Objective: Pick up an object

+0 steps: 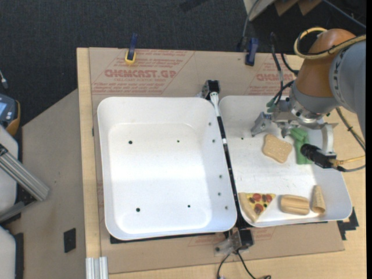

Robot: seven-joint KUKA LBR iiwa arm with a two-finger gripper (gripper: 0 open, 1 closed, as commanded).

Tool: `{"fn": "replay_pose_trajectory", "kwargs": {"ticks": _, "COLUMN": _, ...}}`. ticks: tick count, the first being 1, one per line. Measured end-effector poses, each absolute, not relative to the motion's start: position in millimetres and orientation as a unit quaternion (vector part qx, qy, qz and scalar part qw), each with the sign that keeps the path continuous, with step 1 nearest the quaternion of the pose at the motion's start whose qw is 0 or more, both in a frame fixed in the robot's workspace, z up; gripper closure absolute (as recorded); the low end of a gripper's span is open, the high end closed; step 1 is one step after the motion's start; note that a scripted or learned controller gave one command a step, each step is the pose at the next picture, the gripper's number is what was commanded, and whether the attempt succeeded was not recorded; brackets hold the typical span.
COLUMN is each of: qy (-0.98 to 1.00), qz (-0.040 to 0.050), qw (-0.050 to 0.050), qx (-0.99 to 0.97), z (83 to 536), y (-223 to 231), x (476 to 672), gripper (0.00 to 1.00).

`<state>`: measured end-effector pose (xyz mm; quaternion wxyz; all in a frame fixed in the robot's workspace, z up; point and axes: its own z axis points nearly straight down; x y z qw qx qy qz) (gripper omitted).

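Cracker (276,148), a tan square, lies flat in the right bin (244,118), just below and slightly left of the gripper (289,122); the 2 look very close, but contact cannot be told. Whether the gripper is apart or together cannot be told. A green item (300,145) lies just right of the cracker, partly under the arm.

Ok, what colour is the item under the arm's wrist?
Green, partly hidden by the arm; seen in the camera view.
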<state>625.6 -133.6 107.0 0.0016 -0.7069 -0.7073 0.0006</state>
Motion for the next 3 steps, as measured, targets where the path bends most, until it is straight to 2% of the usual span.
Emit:
{"fn": "replay_pose_trajectory", "kwargs": {"ticks": 1, "qy": -0.706, "qz": -0.0018, "qw": 0.006, "qx": -0.708, "z": 85, "y": -201, "x": 635.3, "gripper": 0.0}}
{"fn": "replay_pose_trajectory", "kwargs": {"ticks": 2, "qy": -0.708, "qz": 0.0006, "qw": 0.021, "qx": -0.706, "z": 91, "y": -214, "x": 648.4, "gripper": 0.0}}
{"fn": "replay_pose_trajectory", "kwargs": {"ticks": 3, "qy": -0.708, "qz": 0.0006, "qw": 0.019, "qx": -0.705, "z": 91, "y": -214, "x": 649.0, "gripper": 0.0}}
